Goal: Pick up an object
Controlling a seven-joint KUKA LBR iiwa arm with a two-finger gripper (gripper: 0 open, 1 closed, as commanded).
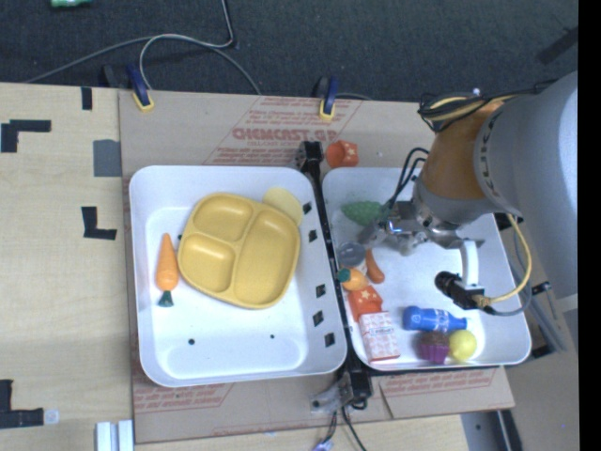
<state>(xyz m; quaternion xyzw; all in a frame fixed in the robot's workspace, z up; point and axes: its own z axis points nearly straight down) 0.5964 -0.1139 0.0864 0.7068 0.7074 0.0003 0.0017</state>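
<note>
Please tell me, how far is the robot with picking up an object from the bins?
Done: the arm has reached into the right bin, and the gripper is low beside a green item and a small orange piece. In hand: nothing visibly held. Left: grasping and lifting something. The blue bottle, yellow ball and, in the left bin, the carrot and yellow plate lie untouched.

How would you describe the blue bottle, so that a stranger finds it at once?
Look in the right bin, near its front edge. The blue bottle lies on its side, just above a purple fruit and a yellow one. It is the only blue thing there.
</note>
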